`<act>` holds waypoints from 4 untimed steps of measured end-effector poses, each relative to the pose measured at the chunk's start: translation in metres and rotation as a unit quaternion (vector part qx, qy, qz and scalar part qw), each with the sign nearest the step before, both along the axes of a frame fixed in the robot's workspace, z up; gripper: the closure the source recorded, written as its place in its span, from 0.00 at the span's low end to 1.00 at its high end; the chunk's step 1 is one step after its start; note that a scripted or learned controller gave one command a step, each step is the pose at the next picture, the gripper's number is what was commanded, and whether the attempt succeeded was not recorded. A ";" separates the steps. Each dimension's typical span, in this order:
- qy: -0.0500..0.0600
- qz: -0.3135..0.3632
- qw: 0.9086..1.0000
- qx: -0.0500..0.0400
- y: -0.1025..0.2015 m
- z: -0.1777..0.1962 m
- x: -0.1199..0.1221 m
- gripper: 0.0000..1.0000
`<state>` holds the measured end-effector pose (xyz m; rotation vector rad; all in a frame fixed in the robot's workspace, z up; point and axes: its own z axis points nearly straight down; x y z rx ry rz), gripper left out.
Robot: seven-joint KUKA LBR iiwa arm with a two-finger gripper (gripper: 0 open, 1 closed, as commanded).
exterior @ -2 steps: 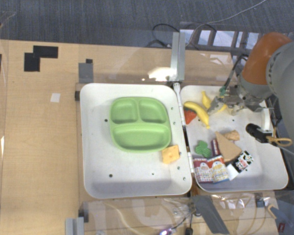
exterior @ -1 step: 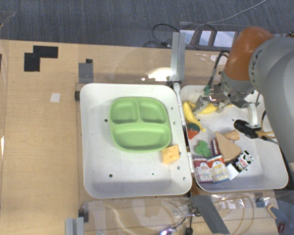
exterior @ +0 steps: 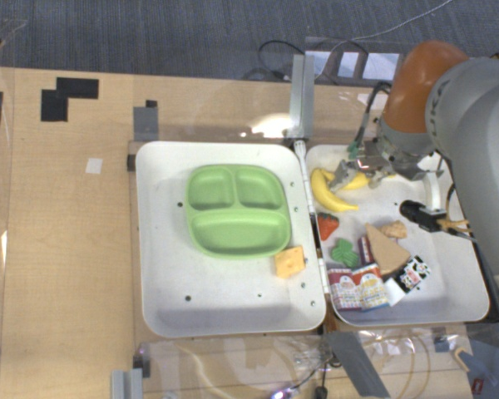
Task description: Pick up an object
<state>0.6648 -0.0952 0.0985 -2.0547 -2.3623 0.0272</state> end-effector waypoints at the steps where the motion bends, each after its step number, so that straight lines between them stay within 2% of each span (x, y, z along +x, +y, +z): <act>1: -0.014 -0.034 0.999 0.003 0.046 0.089 -0.014 1.00; 2: -0.013 -0.105 0.994 0.003 0.084 0.088 -0.011 1.00; 3: -0.013 -0.123 0.992 0.002 0.023 0.088 -0.053 1.00; 4: -0.012 -0.123 0.992 0.002 0.023 0.088 -0.053 0.00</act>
